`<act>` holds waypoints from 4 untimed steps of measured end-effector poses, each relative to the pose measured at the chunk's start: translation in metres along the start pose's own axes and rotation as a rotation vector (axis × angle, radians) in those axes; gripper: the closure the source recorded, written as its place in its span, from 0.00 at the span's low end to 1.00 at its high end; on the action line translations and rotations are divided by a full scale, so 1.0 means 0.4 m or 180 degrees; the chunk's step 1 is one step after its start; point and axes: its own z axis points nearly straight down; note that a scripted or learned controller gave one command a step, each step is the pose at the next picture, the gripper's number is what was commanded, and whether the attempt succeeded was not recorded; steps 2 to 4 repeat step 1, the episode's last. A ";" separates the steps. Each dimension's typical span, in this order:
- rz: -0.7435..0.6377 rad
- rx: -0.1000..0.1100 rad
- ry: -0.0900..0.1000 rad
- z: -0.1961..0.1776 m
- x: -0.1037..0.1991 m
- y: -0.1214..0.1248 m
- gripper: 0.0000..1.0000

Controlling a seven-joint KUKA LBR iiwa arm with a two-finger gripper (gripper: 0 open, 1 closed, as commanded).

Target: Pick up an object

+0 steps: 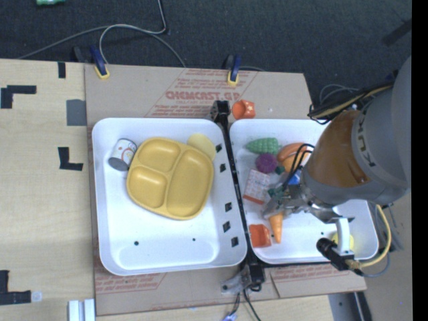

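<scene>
On the far left of the surface [40,199] we see only black tape marks, with a small green thing [50,0] lying beyond on the dark floor. Moving right, the left bin [110,246] holds a yellow divided plate [170,178], tilted a little, with a small tin can [122,155] touching its left edge and a pale yellow lump [200,142] peeking out behind its upper right corner.

Past the black divider [231,179] between the bins, the right bin [294,249] carries the likely candidates for our pick: a green ridged piece [263,144] near the top, a purple piece [266,162] just below it, a white and red packet [255,186] lying flat, an orange block [259,235] near the front wall, and a carrot-like piece [276,227] just beside it. An orange round piece [289,154] sits partly behind cables.

The end effector [284,202] hangs low over the middle of this bin, right above the packet's edge and the carrot-like piece. Its tip is a dark tangle against the clutter, so we cannot tell what state it is in, nor whether anything is caught in it.

We judge this to be the descent or grasp attempt, with nothing yet lifted. The next move calls for closing firmly on one item, probably the carrot-like piece or the packet, then rising straight up so neighbours are not dragged along.
</scene>
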 end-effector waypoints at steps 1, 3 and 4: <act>-0.0007 0.0012 0.0006 -0.219 0.165 0.066 1.00; -0.0007 0.0012 0.0006 -0.219 0.165 0.066 1.00; -0.0007 0.0012 0.0006 -0.219 0.165 0.066 1.00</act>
